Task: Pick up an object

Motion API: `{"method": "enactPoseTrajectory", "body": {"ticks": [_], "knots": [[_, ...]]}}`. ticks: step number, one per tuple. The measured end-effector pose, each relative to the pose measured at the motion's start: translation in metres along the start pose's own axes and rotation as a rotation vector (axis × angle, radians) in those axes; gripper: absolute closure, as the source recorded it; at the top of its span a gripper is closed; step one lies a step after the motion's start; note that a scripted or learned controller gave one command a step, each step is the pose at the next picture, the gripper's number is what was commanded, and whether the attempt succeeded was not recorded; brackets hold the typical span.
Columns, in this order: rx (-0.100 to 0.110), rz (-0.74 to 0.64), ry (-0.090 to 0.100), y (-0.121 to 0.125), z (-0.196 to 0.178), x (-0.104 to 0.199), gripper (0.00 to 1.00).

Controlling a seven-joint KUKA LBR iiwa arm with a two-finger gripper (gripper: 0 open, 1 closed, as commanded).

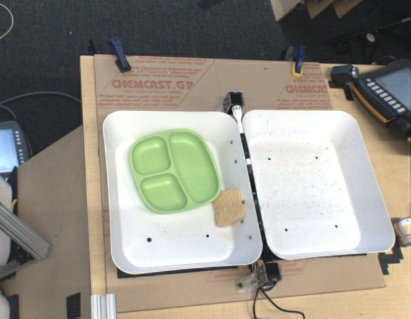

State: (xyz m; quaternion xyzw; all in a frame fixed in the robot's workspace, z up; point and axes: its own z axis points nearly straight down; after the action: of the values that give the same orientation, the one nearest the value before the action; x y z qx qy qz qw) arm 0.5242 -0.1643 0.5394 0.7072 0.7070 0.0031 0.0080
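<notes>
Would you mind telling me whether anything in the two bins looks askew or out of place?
Nothing looks damaged or spilled. The green divided plate lies flat but turned at an angle in the left bin, and the tan sponge-like piece sits against its lower right edge. The right bin shows faint dark speckling.

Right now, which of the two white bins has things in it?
The left bin: it holds a green divided plate and a tan sponge-like piece beside it.
</notes>
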Motion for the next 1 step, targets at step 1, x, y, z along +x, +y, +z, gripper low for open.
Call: {"method": "enactPoseTrajectory", "body": {"ticks": [1], "knots": [[0.023, -0.003, 0.009, -0.0482, 0.07, 0.0358, 1.0]]}}
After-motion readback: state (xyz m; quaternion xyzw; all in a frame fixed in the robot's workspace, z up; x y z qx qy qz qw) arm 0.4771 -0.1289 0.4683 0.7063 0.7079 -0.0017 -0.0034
